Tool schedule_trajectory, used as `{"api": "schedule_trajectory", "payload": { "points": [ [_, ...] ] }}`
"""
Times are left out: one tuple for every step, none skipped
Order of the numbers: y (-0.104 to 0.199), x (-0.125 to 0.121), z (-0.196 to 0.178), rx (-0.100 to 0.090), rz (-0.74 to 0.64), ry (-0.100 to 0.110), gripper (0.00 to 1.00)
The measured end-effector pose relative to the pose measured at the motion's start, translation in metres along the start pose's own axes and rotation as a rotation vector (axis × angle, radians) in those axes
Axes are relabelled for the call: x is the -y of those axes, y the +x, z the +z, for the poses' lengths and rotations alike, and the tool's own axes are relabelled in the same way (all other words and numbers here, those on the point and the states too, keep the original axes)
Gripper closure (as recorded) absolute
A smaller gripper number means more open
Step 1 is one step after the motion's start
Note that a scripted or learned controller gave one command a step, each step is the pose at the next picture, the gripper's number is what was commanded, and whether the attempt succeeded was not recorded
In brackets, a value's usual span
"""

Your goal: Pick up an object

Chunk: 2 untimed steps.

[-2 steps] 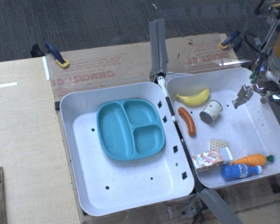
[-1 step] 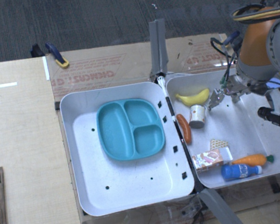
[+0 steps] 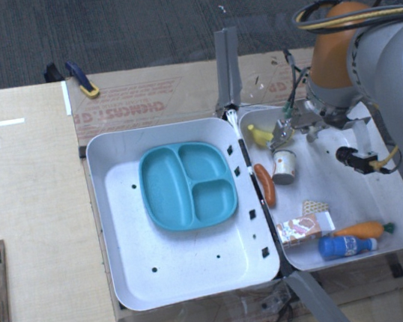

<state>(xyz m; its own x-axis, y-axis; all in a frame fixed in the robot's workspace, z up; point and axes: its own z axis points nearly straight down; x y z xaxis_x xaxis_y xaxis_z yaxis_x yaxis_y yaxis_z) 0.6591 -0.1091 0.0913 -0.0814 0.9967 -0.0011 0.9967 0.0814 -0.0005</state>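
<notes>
My gripper point(image 3: 283, 136) is low in the back left part of the right bin point(image 3: 390, 202). A yellow banana-shaped toy point(image 3: 260, 136) lies just to its left. A small silver can with a dark end point(image 3: 284, 167) lies just in front of the gripper. I see nothing held. An orange-red sausage point(image 3: 266, 184) lies along the bin's left wall. At the front lie a printed snack box point(image 3: 303, 227), an orange carrot point(image 3: 360, 230) and a blue bottle point(image 3: 345, 246).
The left bin point(image 3: 121, 230) holds a teal divided plate point(image 3: 188, 185). A grey divider post point(image 3: 229, 69) stands behind the gap between the bins. The arm's grey body point(image 3: 391, 66) hangs over the right bin's back right corner.
</notes>
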Motion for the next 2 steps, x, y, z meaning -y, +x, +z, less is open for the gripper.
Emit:
{"api": "schedule_trajectory", "payload": {
  "points": [
    [-0.0003,0.0009,-0.0076,0.001,-0.004,0.006,1.0],
    [0.0,0.0007,-0.0076,0.001,-0.004,0.006,0.0]
  ]
}}
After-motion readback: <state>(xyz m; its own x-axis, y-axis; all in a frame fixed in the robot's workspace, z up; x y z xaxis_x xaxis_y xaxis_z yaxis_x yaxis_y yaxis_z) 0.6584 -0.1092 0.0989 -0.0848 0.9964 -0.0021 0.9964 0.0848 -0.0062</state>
